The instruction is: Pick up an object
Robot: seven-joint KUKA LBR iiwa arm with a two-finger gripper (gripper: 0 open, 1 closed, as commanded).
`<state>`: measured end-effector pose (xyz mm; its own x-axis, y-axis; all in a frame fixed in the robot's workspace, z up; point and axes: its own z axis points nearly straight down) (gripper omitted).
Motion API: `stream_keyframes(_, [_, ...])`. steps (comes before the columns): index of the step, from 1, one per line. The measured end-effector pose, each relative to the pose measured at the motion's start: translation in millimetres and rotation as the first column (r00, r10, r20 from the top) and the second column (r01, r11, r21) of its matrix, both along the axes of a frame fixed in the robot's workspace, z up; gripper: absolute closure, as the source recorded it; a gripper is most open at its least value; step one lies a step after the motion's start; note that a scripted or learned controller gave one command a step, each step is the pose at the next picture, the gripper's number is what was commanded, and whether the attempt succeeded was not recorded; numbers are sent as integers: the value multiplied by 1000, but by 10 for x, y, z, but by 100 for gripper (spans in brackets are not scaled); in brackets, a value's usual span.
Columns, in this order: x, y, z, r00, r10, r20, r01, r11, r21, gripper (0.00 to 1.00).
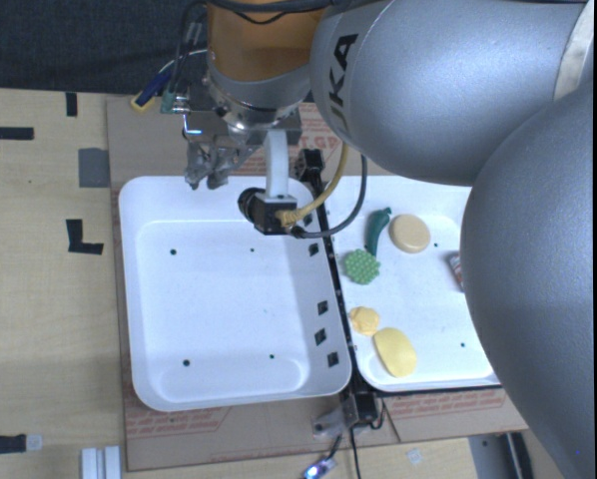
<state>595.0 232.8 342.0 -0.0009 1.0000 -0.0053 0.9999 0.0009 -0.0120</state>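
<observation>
Gripper [207, 173] hung over the far rim of the left bin [139, 297], near its back edge; finger state could not be told, nothing seen between them. Left bin floor lay bare, wide room inside. Right bin [433, 372] held the objects: green pepper [377, 230] and round yellow piece [410, 234] at the back, green ball [361, 265] near the divider, two yellow lumps [365, 319] [395, 351] toward the front. Arm [448, 78] covered that bin's right side.
</observation>
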Motion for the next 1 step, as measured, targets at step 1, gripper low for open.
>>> stream_keyframes(1, [706, -7, -811, 1000, -1, 9, 1, 1000, 2, 100])
